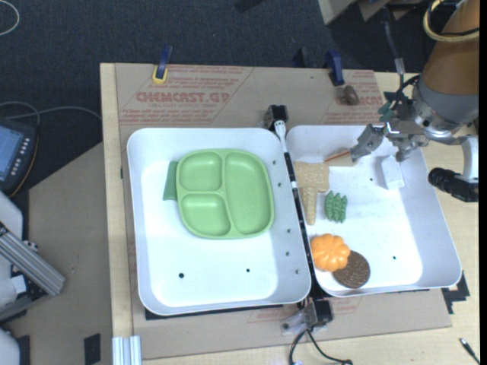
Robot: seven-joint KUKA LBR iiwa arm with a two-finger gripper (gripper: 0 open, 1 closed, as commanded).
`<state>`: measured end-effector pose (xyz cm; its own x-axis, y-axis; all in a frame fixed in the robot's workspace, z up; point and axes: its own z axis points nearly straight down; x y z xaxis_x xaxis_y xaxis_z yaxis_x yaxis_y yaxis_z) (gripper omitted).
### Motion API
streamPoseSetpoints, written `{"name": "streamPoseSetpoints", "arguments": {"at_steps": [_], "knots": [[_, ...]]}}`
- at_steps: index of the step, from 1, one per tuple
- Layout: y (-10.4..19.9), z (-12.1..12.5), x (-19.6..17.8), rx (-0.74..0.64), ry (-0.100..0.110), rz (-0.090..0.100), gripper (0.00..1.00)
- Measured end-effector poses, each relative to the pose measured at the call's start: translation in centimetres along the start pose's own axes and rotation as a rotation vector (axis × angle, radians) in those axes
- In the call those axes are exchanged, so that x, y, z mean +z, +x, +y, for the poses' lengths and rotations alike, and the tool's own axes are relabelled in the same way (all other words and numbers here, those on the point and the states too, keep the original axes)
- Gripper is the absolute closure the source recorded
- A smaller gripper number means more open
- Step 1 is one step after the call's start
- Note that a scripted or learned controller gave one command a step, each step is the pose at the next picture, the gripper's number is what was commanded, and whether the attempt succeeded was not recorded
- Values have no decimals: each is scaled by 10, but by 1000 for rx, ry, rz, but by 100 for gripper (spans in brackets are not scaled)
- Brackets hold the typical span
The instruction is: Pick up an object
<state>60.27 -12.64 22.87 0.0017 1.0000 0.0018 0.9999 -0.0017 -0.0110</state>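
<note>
Hand (386, 139) hovers over the back of the right bin (426, 226), fingers spread and gripping nothing, apparently poised for a descent, while the candidates, an orange pumpkin (329, 251), brown disc (354, 270) and green piece (335, 206), lie nearer the front.

Arm (454, 44) cut off at right edge; green plate (225, 193) partly hiding green item (170, 181)

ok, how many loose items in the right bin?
5 visible. Beige wafer-like piece by the divider, cone below it, green toy mid-bin, orange pumpkin and brown disc at the near edge. The end effector may hide more.
</note>
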Motion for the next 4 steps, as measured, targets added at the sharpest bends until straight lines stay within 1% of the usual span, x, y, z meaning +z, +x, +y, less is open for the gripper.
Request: {"name": "streamPoseSetpoints", "arguments": {"at_steps": [1,2,3,4], "knots": [[0,2,-6,-2,-11,-2,0],[0,6,38,-1,-5,-1,0],[-6,10,84,-1,-5,-1,0],[-6,9,138,-1,-4,0,0]]}}
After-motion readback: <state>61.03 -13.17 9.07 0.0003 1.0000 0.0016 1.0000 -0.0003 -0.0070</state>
